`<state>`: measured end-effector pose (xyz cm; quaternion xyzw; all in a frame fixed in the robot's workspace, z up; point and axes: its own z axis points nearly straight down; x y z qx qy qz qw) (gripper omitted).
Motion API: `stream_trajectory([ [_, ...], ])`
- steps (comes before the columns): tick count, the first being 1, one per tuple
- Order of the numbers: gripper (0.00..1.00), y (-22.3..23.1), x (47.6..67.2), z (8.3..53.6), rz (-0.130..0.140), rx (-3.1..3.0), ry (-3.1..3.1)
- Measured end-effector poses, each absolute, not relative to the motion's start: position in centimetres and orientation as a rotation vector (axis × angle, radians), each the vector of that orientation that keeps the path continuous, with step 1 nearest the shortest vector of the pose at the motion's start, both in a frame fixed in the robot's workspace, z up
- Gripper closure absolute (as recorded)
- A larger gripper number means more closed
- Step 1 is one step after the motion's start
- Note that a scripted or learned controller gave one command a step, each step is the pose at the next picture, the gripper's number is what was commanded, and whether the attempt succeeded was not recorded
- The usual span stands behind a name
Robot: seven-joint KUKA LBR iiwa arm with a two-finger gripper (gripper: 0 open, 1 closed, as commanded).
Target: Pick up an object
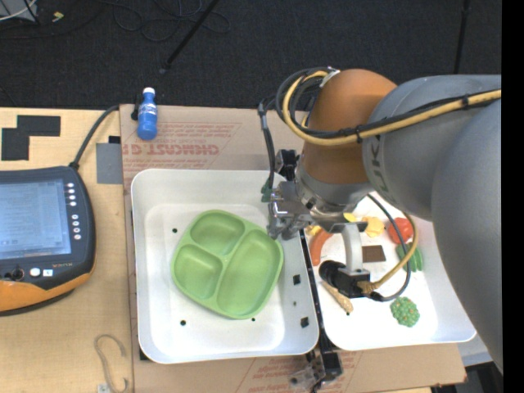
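Item, nearest: right bin (446, 322), holding a green broccoli piece (404, 310) at its 5 o'clock, a brown square (372, 253) near centre and an orange-red piece (400, 230) at 1 o'clock, all lying loose; left bin (155, 318), holding one green divided plate (228, 262) at centre. Item, farther: my gripper (280, 213), low at the plate's 2 o'clock rim beside the wall between the bins; whether it is open or closed I cannot tell, and I see nothing held. Status, by my judgement: I am placed at a likely object, with grasp and lift both outstanding.
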<state>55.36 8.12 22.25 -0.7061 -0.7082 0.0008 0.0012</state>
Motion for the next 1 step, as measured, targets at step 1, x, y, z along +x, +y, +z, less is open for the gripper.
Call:
stream_trajectory([
  [1,1.0,9.28,55.47,21.66,0.007,-2.219,-2.22],
])
